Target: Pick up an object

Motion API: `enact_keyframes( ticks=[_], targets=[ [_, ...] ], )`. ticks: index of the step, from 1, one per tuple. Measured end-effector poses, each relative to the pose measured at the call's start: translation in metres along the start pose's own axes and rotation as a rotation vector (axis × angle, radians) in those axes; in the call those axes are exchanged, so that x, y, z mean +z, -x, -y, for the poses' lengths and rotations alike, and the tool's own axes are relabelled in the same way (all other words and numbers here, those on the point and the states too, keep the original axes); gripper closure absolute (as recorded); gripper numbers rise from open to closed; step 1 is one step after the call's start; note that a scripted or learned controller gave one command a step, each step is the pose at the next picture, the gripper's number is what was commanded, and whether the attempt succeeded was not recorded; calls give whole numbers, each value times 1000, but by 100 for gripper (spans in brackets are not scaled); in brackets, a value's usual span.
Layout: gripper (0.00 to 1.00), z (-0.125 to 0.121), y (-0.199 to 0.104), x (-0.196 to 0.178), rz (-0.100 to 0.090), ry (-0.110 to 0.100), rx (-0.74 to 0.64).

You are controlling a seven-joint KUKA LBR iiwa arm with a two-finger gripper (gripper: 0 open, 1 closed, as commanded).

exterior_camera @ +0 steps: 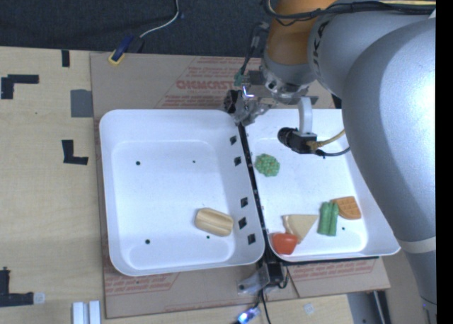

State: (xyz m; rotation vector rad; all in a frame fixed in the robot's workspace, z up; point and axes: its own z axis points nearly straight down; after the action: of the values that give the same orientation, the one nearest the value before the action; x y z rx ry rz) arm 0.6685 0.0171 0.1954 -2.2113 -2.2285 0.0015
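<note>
Bread roll [214, 221] lies in left bin [120, 131], long axis pointing right and slightly toward the camera; tool [244, 103] state unclear.

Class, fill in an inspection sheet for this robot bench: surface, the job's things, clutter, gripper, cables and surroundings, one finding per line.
Surface: cardboard sheet under two white bins, the left bin and the right bin.
Job's things: bread roll in the left bin; broccoli, cheese wedge, tomato, green vegetable and orange piece in the right bin.
Clutter: nothing seen.
Gripper: gripper over the far end of the bins' divide, holding nothing visible.
Cables: white cable on the dark backdrop.
Surroundings: black marks on the bench.
</note>
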Motion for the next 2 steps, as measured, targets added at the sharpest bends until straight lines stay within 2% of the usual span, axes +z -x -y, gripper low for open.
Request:
enact_keyframes(
  ticks=[1, 2],
  targets=[
    [100, -1, -29, -97, -1, 10, 2],
    [100, 59, 32, -112, 1, -1, 11]
  ],
)
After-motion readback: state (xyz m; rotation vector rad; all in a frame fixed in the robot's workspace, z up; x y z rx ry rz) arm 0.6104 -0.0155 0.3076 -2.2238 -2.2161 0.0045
